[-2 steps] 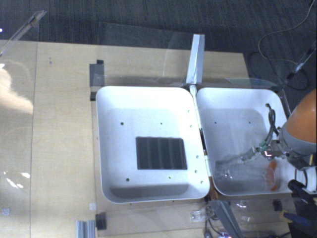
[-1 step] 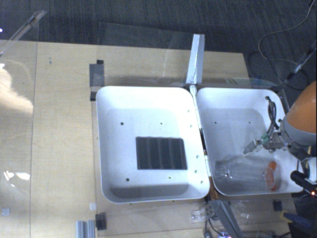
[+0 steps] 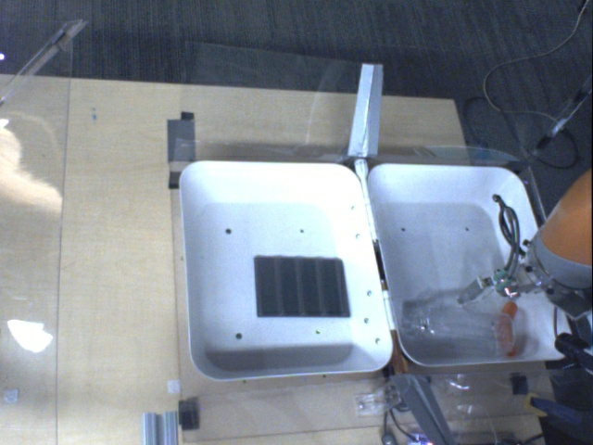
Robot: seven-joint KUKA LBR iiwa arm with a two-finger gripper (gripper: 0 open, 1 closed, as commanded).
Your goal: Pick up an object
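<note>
A dark ribbed rectangular pad (image 3: 301, 286) lies flat in the middle of the left bin (image 3: 213, 193). In the right bin (image 3: 417, 193) a clear plastic object (image 3: 443, 320) rests near the front wall. A small orange-red object (image 3: 508, 328) lies to its right. My gripper (image 3: 488, 287) reaches in from the right, low over the right bin's front right part. It sits just above the clear object and the orange-red one. The arm's orange band (image 3: 570, 225) is at the frame's right edge.
A metal post (image 3: 365, 109) stands behind the seam between the two bins. A black cable (image 3: 507, 221) loops along the right bin's right wall. Clamps and wires (image 3: 408, 406) sit at the bench's front edge. Bare wooden bench (image 3: 93, 248) spreads to the left.
</note>
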